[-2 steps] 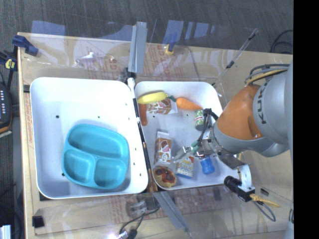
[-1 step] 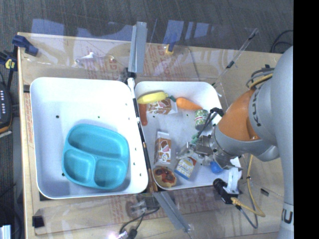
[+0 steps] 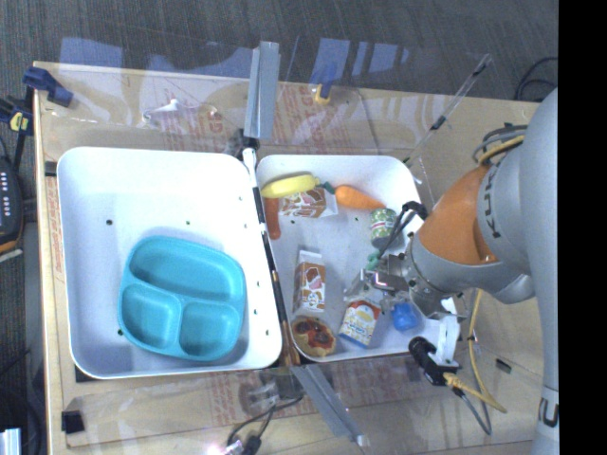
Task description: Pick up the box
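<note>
**Two boxes lying in the right bin, pincer hanging close by**

Taking the box (image 3: pixel 310 285) as the likelier target: lying flat near the middle of the right bin (image 3: pixel 398 166), printed brown-and-white face turned up, long axis running up and down the view, close to the wall shared with the left bin (image 3: pixel 71 173). Noting a second box (image 3: pixel 308 204) higher in the view, sitting between a yellow thing (image 3: pixel 289 185) and a carrot (image 3: pixel 358 197). Finding the pincer (image 3: pixel 381 275) hanging just right of the box, with a can (image 3: pixel 382 224) just above it in the view and a carton (image 3: pixel 360 322) and a blue thing (image 3: pixel 406 316) just below. Failing to tell whether wide or narrow, the dark mechanism blurring into the clutter.

Judging the box light: thin card, stiff along the edges, yielding on the broad faces, probably hollow and so denting under a hard squeeze. Reading the printed skin as smooth, likely slipping a little. Favouring a hold across the two long sides at mid-length, coming straight down, since lying flat leaves little height to catch. Minding a round dish (image 3: pixel 313 335) at or nearly at the lower short end, and the bin wall crowding the left side.
</note>
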Controlling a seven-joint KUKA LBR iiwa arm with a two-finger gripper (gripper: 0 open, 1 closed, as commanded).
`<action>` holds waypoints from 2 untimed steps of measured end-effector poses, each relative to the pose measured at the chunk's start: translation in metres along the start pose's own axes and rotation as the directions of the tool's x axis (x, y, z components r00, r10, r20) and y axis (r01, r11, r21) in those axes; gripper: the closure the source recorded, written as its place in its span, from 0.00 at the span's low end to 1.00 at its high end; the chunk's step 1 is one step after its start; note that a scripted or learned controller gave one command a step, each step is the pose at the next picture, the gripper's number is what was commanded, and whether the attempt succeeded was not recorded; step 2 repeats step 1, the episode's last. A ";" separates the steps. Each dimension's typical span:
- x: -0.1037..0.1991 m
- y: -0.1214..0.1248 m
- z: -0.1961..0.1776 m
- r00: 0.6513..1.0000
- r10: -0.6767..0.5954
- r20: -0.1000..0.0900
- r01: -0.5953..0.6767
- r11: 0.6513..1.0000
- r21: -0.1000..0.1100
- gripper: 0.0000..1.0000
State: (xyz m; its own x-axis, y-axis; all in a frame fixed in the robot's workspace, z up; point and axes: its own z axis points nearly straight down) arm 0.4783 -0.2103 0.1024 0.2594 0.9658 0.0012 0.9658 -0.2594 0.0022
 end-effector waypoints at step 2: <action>0.058 -0.008 -0.095 1.000 -0.001 0.000 0.001 1.000 0.006 1.00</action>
